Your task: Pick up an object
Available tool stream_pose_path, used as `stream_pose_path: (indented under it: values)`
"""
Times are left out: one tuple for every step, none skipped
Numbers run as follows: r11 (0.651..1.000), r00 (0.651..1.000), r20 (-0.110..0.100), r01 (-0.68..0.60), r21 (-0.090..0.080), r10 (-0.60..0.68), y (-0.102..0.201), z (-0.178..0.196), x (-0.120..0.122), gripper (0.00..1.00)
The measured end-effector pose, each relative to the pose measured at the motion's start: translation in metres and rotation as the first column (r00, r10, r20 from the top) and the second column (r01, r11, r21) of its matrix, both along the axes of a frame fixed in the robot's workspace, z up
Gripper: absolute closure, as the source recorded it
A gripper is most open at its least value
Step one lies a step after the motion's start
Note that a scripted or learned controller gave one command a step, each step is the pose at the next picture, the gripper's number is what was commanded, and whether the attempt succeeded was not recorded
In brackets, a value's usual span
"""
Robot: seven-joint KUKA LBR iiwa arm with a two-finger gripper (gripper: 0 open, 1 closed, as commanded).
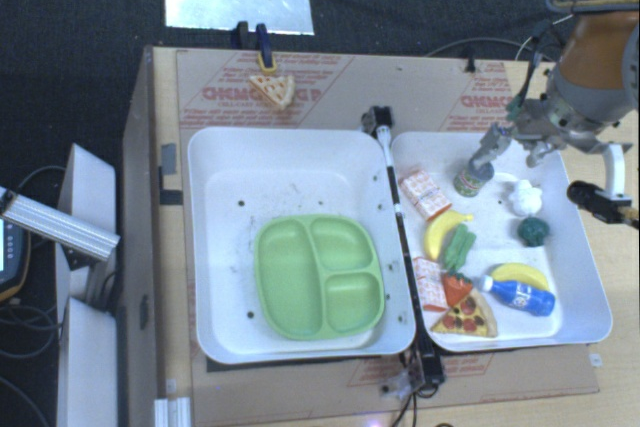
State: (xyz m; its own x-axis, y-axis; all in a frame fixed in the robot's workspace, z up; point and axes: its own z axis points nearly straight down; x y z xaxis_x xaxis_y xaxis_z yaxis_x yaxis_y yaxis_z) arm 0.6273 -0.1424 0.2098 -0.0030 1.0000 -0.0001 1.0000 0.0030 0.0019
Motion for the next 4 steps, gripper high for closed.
stream_pose_path:
  values:
    - [1.000,1.000,-0.004,-0.002,0.001,0.002,0.053,-0.111,-0.017,0.00]
    - [1.000,1.000,-0.002,0.001,0.000,-0.001,0.058,-0.126,-0.059,0.00]
    - [1.000,1.000,0.000,0.001,0.000,-0.001,0.058,-0.115,-0.058,1.00]
    - [1.000,1.000,0.002,-0.001,0.001,0.001,0.126,-0.018,-0.069,1.00]
